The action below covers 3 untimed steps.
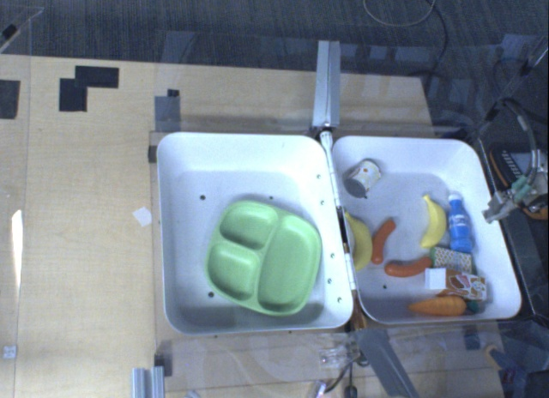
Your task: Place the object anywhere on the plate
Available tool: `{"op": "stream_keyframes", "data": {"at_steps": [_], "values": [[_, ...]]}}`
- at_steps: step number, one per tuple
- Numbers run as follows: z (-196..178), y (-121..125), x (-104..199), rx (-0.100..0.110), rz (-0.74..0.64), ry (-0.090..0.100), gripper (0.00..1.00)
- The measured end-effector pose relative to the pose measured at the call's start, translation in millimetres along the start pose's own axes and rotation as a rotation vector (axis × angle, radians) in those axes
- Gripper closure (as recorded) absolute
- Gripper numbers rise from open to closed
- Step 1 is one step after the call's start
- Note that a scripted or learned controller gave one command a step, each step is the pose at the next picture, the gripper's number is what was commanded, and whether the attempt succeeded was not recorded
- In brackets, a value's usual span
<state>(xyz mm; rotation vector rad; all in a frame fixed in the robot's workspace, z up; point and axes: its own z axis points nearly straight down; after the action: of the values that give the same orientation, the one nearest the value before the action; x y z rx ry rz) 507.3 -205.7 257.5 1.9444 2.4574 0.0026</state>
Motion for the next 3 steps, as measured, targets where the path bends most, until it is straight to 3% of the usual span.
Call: {"op": "stream_keyframes", "data": {"at_steps": [1,2,3], "values": [[83,-19,5,0.002,0.164,0.002,1.0],[89,-4,68,0.002,-0.064,0.004,1.0],[71,35,163,0.0,-0.15,0.003,1.0]]}}
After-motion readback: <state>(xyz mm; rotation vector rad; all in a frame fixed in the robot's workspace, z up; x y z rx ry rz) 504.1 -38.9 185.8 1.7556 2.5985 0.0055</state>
